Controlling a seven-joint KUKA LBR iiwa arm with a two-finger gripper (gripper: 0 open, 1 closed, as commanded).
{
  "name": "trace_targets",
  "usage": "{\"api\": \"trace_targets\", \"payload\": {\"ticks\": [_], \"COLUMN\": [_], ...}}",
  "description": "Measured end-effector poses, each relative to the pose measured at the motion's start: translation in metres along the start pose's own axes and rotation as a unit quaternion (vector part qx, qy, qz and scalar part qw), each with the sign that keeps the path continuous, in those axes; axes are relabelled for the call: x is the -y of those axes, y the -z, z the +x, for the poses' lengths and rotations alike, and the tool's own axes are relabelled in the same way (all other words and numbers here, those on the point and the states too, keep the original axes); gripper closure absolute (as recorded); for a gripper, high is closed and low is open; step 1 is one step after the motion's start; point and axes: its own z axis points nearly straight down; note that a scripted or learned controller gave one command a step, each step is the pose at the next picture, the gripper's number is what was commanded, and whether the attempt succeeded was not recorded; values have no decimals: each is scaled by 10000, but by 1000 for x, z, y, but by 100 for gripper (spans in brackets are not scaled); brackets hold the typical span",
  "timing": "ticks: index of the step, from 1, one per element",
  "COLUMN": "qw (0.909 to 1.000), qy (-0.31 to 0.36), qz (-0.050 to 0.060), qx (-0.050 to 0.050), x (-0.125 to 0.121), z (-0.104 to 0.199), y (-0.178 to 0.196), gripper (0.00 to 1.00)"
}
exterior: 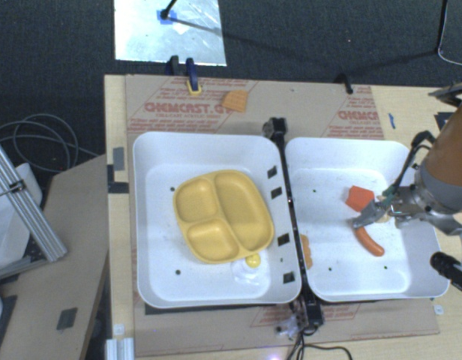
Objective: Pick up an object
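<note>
In the right bin (343,280), an orange sausage-shaped piece (370,241) lies nearest, just below the end effector (364,220). The arm (448,163) reaches in from the right — wrist low, fingers pointing left over the bin floor (whether they are parted I cannot tell), nothing seen between them. Just beyond, an orange block (359,198). The left bin (160,276) holds a yellow divided plate (222,214).
</note>
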Motion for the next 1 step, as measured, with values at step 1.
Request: {"api": "trace_targets", "payload": {"ticks": [1], "qw": [10000], "qy": [-22], "qz": [-2], "qx": [14], "x": [-16], "z": [-49], "y": [-113], "gripper": [0]}}
